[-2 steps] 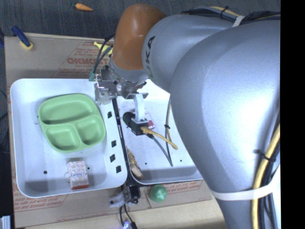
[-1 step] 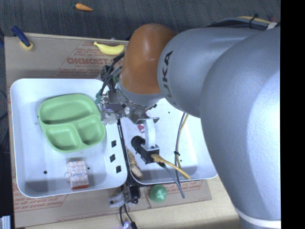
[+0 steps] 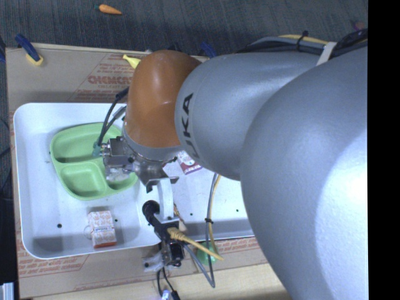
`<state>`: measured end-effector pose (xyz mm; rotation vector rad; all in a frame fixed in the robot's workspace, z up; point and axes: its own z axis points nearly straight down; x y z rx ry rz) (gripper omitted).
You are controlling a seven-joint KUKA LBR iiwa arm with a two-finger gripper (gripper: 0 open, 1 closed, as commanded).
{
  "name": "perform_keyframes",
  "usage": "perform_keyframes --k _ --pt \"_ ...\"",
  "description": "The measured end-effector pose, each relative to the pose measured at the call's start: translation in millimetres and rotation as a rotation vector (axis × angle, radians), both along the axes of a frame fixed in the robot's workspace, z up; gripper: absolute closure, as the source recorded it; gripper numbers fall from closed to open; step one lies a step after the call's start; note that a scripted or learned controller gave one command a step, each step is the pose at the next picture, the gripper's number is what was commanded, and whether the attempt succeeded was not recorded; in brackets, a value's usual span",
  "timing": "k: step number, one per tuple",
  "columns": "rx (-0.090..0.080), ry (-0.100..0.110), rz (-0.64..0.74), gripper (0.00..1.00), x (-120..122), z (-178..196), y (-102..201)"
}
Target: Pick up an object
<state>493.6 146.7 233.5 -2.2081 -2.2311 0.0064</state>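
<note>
Hovering low over the white bin (image 3: 25, 167), the arm (image 3: 250, 105) hides its jaws; I cannot tell their state, so no pickup looks done. Candidates lie nearby: a green divided tray (image 3: 78, 161) just beside the wrist and a small carton (image 3: 102, 227) near the front wall, with bare floor between.

The arm (image 3: 262, 117) covers the bin (image 3: 25, 167) from 12 to 5 o'clock. The green divided tray (image 3: 78, 161) takes the middle toward 9 o'clock. A small box (image 3: 102, 227) lies at 7 o'clock. Bare white floor remains along the left wall, and between tray and box.
</note>
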Motion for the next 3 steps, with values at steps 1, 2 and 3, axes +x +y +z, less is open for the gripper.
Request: perform_keyframes --k 1,2,3 --pt "-0.001 0.001 0.003 1.00 0.8 10.5 -0.3" --pt "-0.001 0.001 0.003 0.00 0.7 10.4 -0.3" --pt "0.001 -0.004 -0.004 0.00 11.2 177.3 5.4"
